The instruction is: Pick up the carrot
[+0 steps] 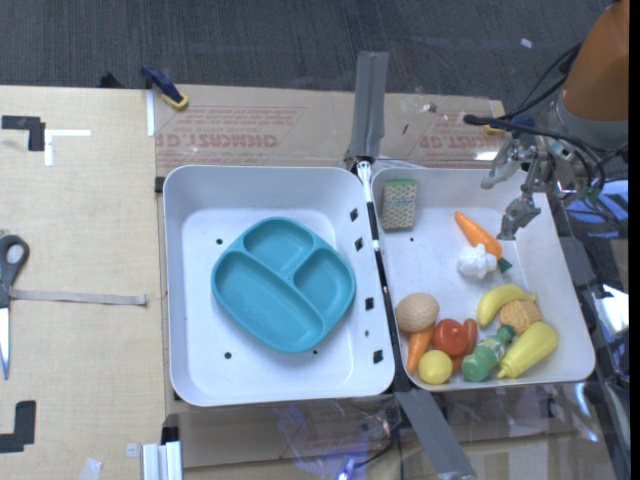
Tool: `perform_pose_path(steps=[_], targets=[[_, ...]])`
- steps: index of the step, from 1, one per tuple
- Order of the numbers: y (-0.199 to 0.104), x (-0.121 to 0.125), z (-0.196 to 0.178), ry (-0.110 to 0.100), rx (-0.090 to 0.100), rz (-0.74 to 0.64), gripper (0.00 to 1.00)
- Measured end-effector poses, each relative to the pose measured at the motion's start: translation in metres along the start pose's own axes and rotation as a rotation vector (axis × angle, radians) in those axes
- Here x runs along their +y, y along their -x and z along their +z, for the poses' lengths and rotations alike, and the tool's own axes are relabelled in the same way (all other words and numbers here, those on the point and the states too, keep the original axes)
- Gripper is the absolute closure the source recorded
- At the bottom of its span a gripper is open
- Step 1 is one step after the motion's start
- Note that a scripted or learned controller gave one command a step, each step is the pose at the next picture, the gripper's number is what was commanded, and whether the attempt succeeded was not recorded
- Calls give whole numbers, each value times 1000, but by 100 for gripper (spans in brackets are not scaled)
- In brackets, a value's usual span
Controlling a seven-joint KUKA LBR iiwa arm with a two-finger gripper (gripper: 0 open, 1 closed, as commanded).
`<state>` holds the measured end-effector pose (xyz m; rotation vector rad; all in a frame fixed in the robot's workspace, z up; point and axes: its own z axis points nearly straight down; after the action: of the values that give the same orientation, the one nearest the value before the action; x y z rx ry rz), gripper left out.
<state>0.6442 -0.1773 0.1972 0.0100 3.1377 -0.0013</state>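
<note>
The carrot (476, 232) is orange with a green tip and lies aslant in the upper middle of the right bin (570, 298), just above a white garlic bulb (477, 261). A second orange carrot-like piece (418, 349) lies near the bin's front left, beside a tan egg-shaped item (417, 311). My gripper (503, 206) hangs over the bin's upper right corner, a little right of and above the carrot. It is open, with nothing between its fingers.
The right bin also holds a speckled sponge block (399, 204), a banana (503, 301), a tomato (452, 336), a lemon (435, 367), corn (530, 350) and a green vegetable (482, 360). A blue divided plate (284, 283) lies in the left bin (190, 368). Scissors (8, 268) lie at the far left.
</note>
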Motion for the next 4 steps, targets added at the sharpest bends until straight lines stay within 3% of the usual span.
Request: perform_pose_path(steps=[1,2,3,4], targets=[[3,-7,86,-1,-4,155,0],[5,-6,74,-3,-12,151,100],[-86,-23,104,0,0,126,100],[-86,-23,103,-1,-2,124,0]])
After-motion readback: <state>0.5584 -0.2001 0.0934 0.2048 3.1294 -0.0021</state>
